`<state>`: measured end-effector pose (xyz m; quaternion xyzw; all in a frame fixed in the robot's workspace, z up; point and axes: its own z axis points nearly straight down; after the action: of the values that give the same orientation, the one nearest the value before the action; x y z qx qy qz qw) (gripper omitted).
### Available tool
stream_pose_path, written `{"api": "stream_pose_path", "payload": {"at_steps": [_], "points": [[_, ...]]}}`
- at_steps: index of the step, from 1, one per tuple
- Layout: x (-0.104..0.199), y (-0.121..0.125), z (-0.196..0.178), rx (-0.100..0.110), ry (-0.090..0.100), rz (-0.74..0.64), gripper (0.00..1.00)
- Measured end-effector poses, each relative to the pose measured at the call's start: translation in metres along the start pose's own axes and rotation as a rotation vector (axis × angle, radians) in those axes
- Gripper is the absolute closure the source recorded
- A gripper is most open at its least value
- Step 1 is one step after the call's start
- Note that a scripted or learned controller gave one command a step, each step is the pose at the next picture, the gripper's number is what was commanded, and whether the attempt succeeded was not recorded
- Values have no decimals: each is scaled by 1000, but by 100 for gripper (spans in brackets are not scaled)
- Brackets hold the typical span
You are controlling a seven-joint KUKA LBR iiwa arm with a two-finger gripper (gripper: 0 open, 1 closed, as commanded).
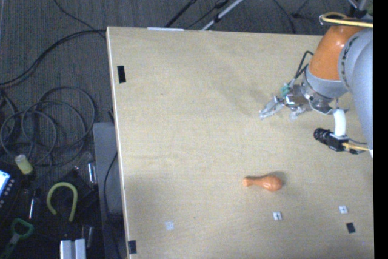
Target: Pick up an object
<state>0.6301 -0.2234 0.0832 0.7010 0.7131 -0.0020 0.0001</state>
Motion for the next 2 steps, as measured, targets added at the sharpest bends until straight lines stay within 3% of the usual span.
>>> {"api": "stream_pose_path", "payload": {"at_steps": [1,2], "points": [[59,19,0,-1,2,-175,0],[91,40,-1,-2,0,-257,0]]}}
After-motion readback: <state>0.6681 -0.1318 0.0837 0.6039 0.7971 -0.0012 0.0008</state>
